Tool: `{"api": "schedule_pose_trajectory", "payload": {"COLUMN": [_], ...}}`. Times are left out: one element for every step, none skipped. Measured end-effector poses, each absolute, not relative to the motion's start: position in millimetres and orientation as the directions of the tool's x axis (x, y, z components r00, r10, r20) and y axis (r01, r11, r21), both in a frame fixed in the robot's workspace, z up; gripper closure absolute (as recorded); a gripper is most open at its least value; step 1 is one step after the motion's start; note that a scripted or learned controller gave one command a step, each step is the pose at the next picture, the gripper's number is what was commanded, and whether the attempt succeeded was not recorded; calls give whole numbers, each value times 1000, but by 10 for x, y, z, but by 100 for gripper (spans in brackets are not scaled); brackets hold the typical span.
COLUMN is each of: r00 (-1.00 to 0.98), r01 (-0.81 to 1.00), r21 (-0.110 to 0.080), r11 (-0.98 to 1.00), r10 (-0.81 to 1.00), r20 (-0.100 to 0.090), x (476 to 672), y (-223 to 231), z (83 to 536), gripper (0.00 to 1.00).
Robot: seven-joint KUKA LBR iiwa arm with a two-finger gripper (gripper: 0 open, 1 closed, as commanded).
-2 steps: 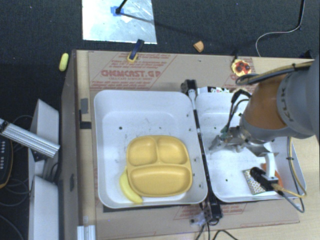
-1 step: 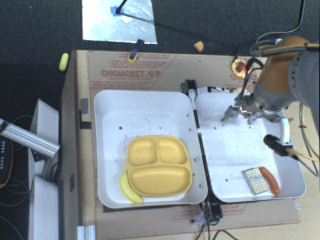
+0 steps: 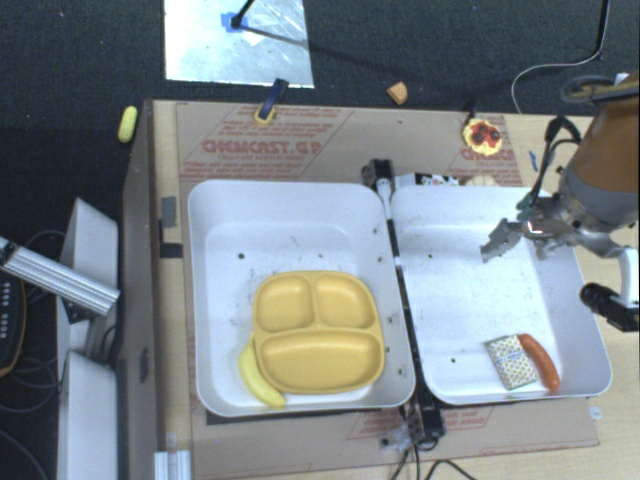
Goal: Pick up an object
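The right bin [image 3: 465,293] holds a small patterned white packet [image 3: 511,361] near its front right corner, with an orange sausage-shaped piece [image 3: 541,362] lying against the packet's right side. My gripper [image 3: 497,242] hangs over the bin's back right part, pointing left, well behind both items and with nothing seen in it. In the left bin [image 3: 215,258] a yellow divided plate [image 3: 318,330] lies toward the front. A yellow banana [image 3: 258,379] is tucked under the plate's front left edge.
The centre wall between the bins [image 3: 395,268] runs front to back. Behind the right bin, a small round red and yellow toy [image 3: 483,135] sits on the cardboard. A yellow piece [image 3: 127,123] lies off the bench at the far left.
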State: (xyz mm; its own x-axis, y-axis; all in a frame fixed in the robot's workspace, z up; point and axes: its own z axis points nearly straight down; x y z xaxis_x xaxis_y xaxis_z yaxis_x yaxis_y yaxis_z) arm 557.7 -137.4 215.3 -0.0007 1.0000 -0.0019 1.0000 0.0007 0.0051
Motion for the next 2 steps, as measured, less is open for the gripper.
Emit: {"api": "schedule_pose_trajectory", "payload": {"r00": [0,0], "r01": [1000,1000], "r21": [1,2], "r11": [0,0], "r10": [1000,1000], "r20": [-1,-2], "x": [5255,5004], "y": [-1721,-2073], "z": [2029,2110], "gripper": [0,0]}}
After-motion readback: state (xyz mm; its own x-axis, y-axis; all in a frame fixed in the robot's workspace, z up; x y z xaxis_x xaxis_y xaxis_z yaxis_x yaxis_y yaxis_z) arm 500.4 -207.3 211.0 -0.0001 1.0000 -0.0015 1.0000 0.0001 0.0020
